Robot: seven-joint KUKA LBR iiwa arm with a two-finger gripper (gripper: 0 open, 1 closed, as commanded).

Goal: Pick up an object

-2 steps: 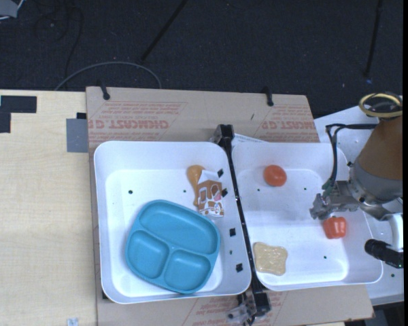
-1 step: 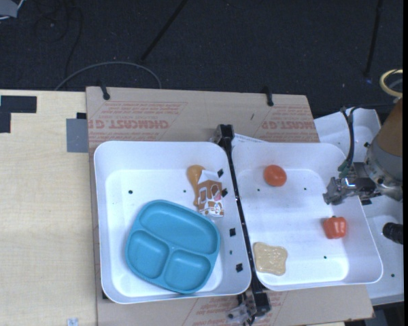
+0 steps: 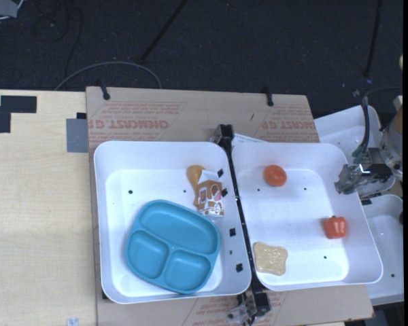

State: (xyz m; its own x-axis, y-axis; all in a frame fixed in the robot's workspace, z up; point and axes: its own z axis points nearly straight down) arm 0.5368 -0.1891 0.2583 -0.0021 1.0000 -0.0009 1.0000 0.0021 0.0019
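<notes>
From above, the two shallow white bins sit side by side on a brown cardboard sheet (image 3: 190, 117). The left white bin (image 3: 112, 182) holds a blue plastic divided plate (image 3: 171, 246), with a small printed packet (image 3: 210, 199) and a tan piece (image 3: 194, 174) just beside its upper edge. The right white bin (image 3: 306, 270) holds a round orange-red ball (image 3: 275, 175), a red pepper-shaped toy (image 3: 335, 227) and a pale yellow flat slice (image 3: 269, 258), well apart from each other. The grey two-finger gripper (image 3: 357, 176) hovers at the right bin's right rim, gripping nothing; whether it is spread or closed I cannot tell.
</notes>
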